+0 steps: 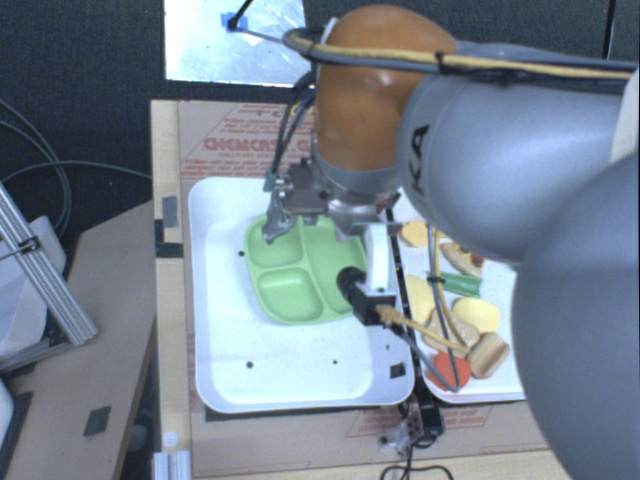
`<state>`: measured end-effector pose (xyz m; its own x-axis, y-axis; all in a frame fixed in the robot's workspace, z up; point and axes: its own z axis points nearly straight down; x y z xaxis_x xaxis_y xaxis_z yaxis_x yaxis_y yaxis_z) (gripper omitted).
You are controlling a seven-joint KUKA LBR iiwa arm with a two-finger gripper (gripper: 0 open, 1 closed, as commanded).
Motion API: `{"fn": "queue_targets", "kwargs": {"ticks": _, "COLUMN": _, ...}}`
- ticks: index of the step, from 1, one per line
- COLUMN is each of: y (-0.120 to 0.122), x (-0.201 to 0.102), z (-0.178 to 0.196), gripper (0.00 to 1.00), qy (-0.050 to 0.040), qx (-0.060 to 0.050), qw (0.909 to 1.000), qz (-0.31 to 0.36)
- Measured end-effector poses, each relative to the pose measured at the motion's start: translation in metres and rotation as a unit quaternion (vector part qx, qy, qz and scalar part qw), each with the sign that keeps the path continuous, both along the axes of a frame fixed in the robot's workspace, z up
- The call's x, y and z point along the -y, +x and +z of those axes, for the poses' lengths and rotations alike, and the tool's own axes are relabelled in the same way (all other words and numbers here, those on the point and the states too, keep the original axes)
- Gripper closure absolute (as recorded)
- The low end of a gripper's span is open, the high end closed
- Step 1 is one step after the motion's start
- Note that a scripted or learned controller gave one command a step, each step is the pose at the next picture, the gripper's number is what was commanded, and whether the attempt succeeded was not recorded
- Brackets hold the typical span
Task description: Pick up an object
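A light green divided tray (295,283) lies in the left white bin (230,368), towards its upper right. My gripper (275,223) hangs down from the orange-banded wrist and is right at the tray's upper left rim, touching or nearly touching it. The wrist hides the tray's top right part. In the right bin (505,396) lie several toy foods: a yellow piece (478,315), a red piece (450,370), a tan bread-like piece (488,354), a green stick (462,284) and a brownish slice (460,258). My arm covers much of that bin.
Both bins stand on printed cardboard (235,133). A silver metal frame (40,278) leans over a low tan table at the left. A shiny sheet (235,28) lies behind the bench. The left bin's front and left floor is bare white.
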<state>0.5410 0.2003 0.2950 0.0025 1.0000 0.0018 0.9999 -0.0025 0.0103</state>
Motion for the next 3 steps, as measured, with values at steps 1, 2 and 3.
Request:
{"fn": "queue_targets", "kwargs": {"ticks": 1, "y": 0.006, "x": 0.015, "z": 0.104, "gripper": 0.0, "qy": 0.0014, "qx": 0.002, "qw": 1.0, "qz": 0.003}}
{"fn": "queue_targets", "kwargs": {"ticks": 2, "y": -0.035, "x": -0.038, "z": 0.004, "gripper": 0.0, "qy": -0.0013, "qx": -0.01, "qw": 0.9999, "qz": 0.006}}
{"fn": "queue_targets", "kwargs": {"ticks": 3, "y": -0.024, "x": -0.033, "z": -0.212, "gripper": 0.0, "qy": -0.0025, "qx": -0.004, "qw": 1.0, "qz": 0.002}}
